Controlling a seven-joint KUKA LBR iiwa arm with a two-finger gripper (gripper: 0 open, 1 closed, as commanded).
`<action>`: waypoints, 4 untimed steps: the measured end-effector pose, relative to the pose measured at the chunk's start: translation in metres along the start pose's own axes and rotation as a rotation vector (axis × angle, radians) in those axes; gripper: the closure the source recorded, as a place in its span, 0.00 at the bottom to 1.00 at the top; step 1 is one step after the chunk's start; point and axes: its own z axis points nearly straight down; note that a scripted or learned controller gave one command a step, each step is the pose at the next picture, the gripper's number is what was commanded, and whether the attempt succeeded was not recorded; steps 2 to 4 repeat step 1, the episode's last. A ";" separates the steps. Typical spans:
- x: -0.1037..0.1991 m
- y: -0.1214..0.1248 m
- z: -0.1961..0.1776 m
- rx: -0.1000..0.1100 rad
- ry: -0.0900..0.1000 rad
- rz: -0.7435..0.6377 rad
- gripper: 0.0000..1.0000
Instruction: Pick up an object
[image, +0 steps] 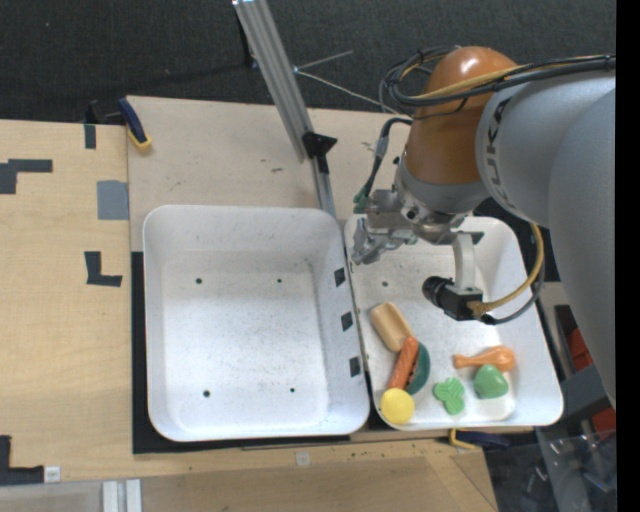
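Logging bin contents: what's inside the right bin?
Right bin: tan bread roll, carrot, lemon, and green and orange toys. The arm covers its far end.

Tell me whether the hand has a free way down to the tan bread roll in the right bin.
Probably yes. The hand is above the bin's upper left part, the roll lies just below it in view, uncovered, with only the carrot touching its lower end.

bench (60, 300): pale wood, grey tape marks | floor (120, 45): dark carpet | pole (285, 95): slanted metal

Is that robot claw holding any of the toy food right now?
No. The gripper hangs over the right bin with nothing between its fingers.
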 end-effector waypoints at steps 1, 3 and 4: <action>0.052 0.002 -0.007 -0.001 -0.001 0.000 1.00; 0.052 0.002 -0.007 -0.001 -0.001 0.000 1.00; 0.052 0.002 -0.007 -0.001 -0.001 0.000 1.00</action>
